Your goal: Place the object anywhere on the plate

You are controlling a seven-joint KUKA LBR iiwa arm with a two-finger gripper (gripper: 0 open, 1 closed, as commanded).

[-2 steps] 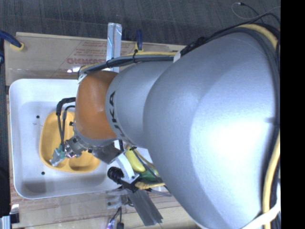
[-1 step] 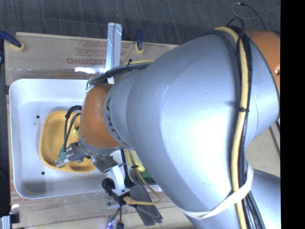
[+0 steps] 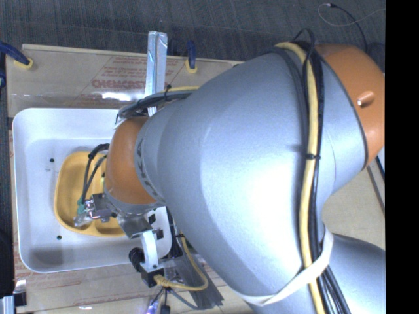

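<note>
While the arm (image 3: 262, 175) reached over the left bin (image 3: 26, 175), its wrist hung above a yellow plate (image 3: 65, 188). State of the fingers: cannot tell.

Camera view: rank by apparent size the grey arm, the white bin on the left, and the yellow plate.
1. Grey arm, though it looms large because it is nearest the camera.
2. White bin.
3. Yellow plate, partly hidden by the arm, so its full extent is unsure.

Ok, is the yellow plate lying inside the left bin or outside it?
Inside. The yellow plate lies flat on the floor of the left bin, white walls around it; the arm covers its right part.
</note>
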